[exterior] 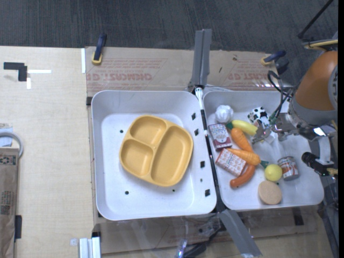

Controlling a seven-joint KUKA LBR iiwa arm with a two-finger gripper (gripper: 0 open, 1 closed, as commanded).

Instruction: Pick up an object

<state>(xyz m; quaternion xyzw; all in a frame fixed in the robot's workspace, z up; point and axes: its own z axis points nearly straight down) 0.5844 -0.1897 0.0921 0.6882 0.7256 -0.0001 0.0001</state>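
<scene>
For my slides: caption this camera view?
Gripper over toy food in right bin; yellow tray in left bin.

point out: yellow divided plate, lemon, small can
yellow divided plate [156, 150], camera view, on the ridge between its compartments.
lemon [273, 172], camera view, centre of the fruit.
small can [288, 168], camera view, on its side wall.

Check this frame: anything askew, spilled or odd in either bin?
Nothing looks spilled or damaged. The yellow tray sits skewed in the left bin. The toy food, carrots included, lies jumbled in the right bin, some pieces overlapping.
</scene>
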